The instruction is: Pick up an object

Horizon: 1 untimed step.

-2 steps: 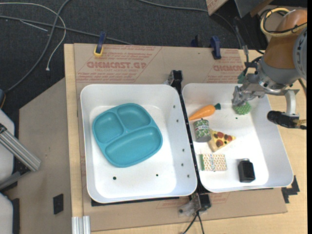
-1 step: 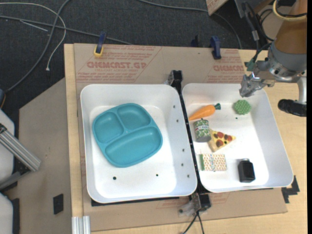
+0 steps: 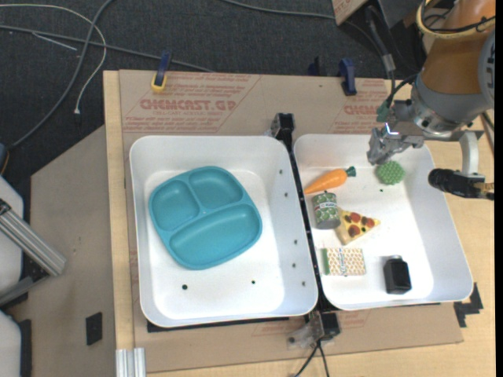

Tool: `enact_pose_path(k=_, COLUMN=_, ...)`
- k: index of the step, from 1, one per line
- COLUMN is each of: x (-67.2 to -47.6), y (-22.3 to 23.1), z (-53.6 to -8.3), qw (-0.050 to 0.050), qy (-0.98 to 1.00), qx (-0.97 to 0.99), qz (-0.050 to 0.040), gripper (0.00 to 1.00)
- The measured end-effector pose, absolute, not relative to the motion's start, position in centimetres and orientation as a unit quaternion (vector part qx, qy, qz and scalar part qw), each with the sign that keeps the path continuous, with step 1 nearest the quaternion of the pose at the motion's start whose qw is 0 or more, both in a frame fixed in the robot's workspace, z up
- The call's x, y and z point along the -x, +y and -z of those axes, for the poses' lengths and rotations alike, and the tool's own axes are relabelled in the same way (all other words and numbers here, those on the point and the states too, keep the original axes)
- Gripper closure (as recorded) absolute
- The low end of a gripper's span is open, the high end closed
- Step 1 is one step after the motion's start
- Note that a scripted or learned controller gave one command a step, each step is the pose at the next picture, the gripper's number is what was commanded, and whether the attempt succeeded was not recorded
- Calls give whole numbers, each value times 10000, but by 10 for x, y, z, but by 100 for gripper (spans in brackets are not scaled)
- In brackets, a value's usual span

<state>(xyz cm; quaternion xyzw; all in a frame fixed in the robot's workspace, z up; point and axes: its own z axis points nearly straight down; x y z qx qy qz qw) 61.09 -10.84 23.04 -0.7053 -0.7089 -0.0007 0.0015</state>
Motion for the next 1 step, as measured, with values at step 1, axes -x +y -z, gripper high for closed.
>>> enact_pose_path(k=1, x=-588, y=-68, z=-222, qw=25, qy=-7085, qx=7057, qz=-2, gripper=100)
